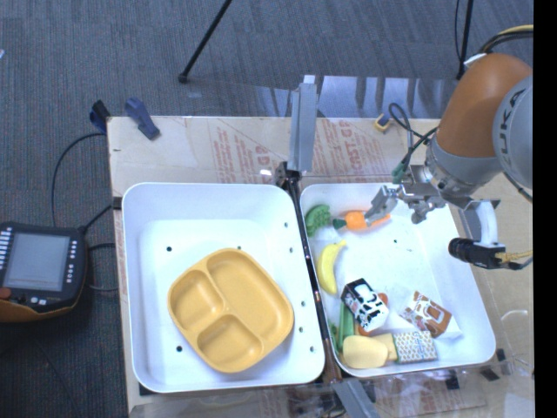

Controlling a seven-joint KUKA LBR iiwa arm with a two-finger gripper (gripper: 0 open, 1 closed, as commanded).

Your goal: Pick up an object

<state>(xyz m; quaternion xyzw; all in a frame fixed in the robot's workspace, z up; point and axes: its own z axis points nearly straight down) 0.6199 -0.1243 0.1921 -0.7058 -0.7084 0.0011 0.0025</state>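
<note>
My gripper hangs over the back of the right bin, open, with nothing between its fingers. Its left finger ends just right of an orange toy carrot, whose green top lies by the bin's left wall. In front of the carrot lies a yellow banana. Nearer the front are a black-and-white carton, an orange-and-white packet, a pale yellow block and a checked sponge. A green piece is partly hidden under the carton.
The left bin holds a yellow divided plate. A grey upright post stands at the back between the bins. The arm's grey wrist and orange band loom over the right bin's back right corner.
</note>
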